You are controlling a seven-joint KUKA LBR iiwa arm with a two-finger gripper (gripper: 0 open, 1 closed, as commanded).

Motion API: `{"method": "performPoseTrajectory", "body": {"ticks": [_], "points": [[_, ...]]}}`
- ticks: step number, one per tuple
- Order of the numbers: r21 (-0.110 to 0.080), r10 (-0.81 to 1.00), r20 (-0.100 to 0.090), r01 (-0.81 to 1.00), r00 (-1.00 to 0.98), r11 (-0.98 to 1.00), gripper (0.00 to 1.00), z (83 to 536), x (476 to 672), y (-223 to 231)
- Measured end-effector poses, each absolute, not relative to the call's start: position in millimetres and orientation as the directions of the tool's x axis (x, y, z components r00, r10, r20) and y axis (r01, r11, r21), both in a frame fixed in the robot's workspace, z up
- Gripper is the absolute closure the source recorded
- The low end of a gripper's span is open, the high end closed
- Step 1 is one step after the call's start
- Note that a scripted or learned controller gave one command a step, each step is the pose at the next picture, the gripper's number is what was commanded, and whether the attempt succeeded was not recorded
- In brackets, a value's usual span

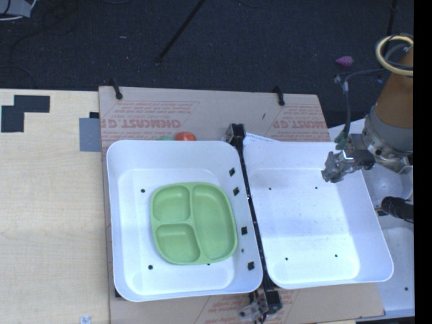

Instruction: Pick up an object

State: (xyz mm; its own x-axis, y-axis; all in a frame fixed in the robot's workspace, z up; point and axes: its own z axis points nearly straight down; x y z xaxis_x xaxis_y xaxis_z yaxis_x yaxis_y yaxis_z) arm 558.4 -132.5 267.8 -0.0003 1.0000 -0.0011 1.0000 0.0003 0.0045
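One green plate (pixel 194 222), two bins (pixel 128 181)

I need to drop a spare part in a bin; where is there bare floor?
The right bin has open floor from the centre divider to its far wall. The left bin is crowded: the green divided plate leaves narrow margins.

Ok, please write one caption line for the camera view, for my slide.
Arm's gripper poised over the right bin's far right corner, while a green divided plate lies in the left bin.
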Motion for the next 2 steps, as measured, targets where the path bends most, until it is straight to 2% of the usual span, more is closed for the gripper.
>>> {"method": "performPoseTrajectory", "body": {"ticks": [1,2], "points": [[-0.003,1.000,0.002,1.000,-0.003,0.003,1.00,255,560.1,-88],[-0.005,1.000,0.002,1.000,-0.004,0.004,1.00,240,575.1,-37]]}}
